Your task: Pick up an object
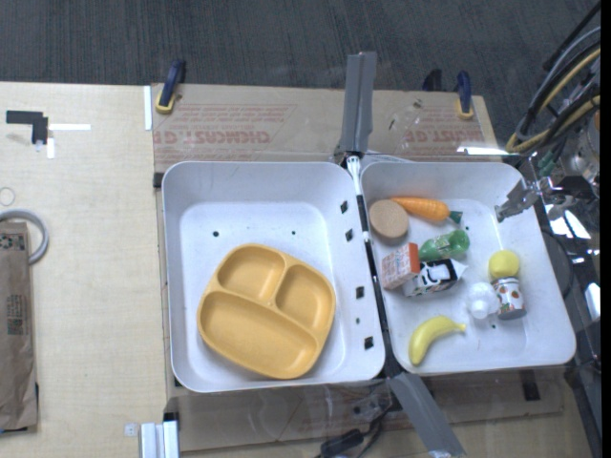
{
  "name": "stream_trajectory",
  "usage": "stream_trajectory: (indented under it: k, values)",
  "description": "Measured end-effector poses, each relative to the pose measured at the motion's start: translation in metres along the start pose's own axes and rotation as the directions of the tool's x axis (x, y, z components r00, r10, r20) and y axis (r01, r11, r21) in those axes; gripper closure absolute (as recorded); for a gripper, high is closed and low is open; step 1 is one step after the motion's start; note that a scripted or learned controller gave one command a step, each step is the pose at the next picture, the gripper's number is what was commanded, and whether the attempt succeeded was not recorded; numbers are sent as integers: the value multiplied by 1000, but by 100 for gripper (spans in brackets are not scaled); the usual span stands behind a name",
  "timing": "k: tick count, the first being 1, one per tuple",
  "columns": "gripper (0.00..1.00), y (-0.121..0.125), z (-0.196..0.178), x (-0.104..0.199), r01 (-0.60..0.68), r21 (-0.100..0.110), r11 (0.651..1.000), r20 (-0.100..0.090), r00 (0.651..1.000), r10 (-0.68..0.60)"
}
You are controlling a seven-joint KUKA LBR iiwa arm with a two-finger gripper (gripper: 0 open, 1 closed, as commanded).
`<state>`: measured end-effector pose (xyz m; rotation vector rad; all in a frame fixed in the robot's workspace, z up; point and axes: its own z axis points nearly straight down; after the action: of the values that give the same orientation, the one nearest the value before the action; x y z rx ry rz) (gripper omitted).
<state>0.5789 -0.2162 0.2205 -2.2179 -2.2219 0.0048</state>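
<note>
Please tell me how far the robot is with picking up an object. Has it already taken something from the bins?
Nothing looks picked yet. The gripper sits above the right white bin's far right corner, with no object seen between its fingers. The orange toy carrot, yellow toy banana, yellow lemon and small carton lie in that bin; the yellow divided plate lies in the left bin. Descending, grasping and lifting remain.

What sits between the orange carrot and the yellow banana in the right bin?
In the camera view, between the orange carrot and yellow banana lie a green bottle-like item and a small black-and-white carton.
</note>
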Motion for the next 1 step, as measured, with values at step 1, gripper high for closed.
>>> stream_trajectory:
  k: [1]
  values:
    - [0,57,116,48,222,-1,975,0,975,-222]
